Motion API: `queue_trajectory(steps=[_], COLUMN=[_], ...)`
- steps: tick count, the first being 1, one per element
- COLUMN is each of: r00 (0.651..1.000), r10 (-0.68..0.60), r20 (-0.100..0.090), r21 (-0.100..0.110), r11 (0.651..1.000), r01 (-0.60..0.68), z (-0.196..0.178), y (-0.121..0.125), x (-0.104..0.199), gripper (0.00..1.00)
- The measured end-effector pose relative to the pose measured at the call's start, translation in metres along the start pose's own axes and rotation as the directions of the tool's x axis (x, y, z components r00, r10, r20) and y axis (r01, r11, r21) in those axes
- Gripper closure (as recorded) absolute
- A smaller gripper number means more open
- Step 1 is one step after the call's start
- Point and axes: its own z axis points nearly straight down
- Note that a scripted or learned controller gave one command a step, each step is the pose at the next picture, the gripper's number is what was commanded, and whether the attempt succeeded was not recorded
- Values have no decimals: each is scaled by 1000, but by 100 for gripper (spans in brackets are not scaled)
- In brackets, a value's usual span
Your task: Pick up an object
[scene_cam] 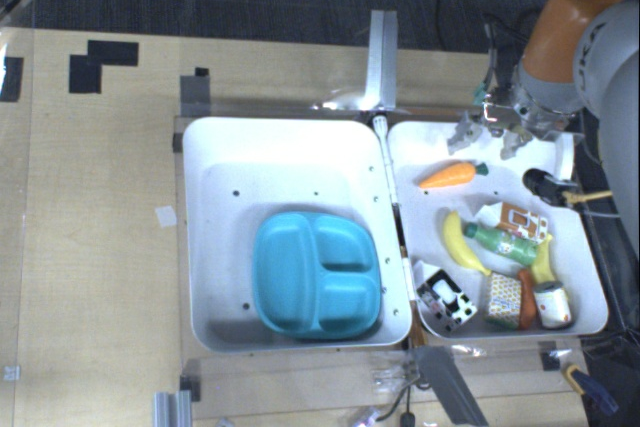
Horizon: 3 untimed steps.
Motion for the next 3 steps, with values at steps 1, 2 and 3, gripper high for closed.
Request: queue_trajectory(steps=[1,2,3], r00=[999,999,1000], r10=[38,34,4], r20=[0,-1,1], r21=[-4,-12,6], r11=[999,999,1000], r01=[-38,-34,-4], z=[59,45,60], y=[-24,-21,-6], x=[19,21,-14], gripper=[0,100,100])
